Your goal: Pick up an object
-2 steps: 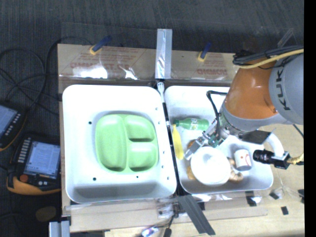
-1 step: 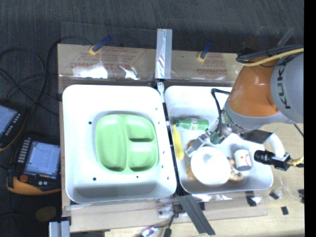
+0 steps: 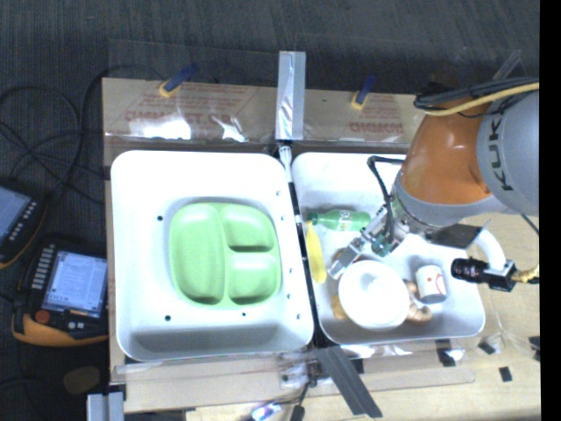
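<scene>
The grey arm with its orange band [image 3: 447, 160] reached in from the right and hung low over the right white bin [image 3: 465, 323]. Its two-finger gripper [image 3: 355, 251] pointed down and to the left, ending just above the rim of a round white bowl [image 3: 372, 295] lying in the bin's near half. Whether the jaws were open or closed could not be told from this view, and nothing showed between them.

Just beyond the gripper lay a clear plastic bottle with a green label [image 3: 337, 220], on its side. A narrow yellow object [image 3: 314, 251] lay along the bin's left wall, beside the bowl. To the bowl's right sat a small white cup with a red mark [image 3: 429, 283], touching or nearly touching the bowl.

The left white bin [image 3: 140, 323] held 1 pale green divided plastic tray [image 3: 225, 253] with 3 compartments, resting near its middle, well apart from the gripper.
</scene>
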### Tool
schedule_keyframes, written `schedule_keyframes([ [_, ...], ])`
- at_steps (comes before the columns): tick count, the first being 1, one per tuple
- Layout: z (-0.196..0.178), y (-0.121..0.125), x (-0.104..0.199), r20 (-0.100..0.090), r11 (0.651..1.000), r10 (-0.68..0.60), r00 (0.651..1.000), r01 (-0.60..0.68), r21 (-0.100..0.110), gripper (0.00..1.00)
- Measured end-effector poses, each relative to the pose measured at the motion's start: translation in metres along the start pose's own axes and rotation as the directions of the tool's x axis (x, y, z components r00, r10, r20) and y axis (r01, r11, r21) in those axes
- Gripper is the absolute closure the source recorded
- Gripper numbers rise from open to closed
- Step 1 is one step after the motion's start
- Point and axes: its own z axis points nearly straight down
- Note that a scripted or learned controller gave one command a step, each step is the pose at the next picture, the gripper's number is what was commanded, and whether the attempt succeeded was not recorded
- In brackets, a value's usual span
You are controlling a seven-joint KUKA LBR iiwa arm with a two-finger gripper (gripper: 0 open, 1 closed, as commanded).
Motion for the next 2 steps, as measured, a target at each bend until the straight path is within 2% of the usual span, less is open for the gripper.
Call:
schedule_keyframes([
  [1, 0.073, -0.011, -0.049, -0.001, 0.943, 0.333, 0.943, -0.333, 0.002, 0.00],
  [2, 0.093, -0.021, -0.038, 0.009, 0.971, 0.238, 0.971, -0.238, -0.012, 0.00],
])
